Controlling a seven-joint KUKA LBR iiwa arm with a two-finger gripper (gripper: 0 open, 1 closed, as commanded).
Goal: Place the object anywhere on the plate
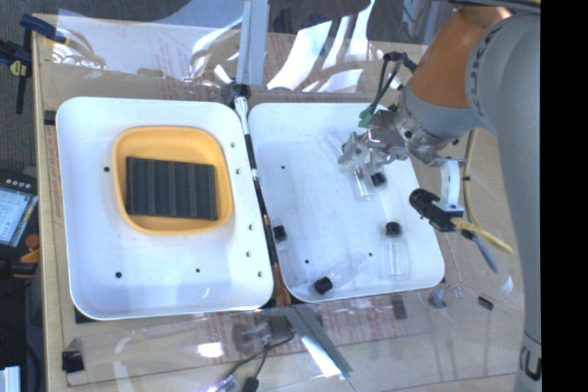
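Observation:
The yellow plate (pixel 172 142) with a dark ribbed centre lies in the left bin (pixel 83 262). My gripper (pixel 365 159) hovers over the upper middle of the right bin (pixel 303 151). A clear vial with a black cap (pixel 365 185) sits directly under its tip, either touching it or just below it. Two more clear vials with black caps lie in the right bin, one (pixel 395 251) near the right wall and one (pixel 334 276) near the front wall.
A small black piece (pixel 279 234) lies by the right bin's left wall. The divider between the bins (pixel 255 188) runs between the gripper and the plate. Clear plastic sheeting (pixel 303 50) lies behind both bins.

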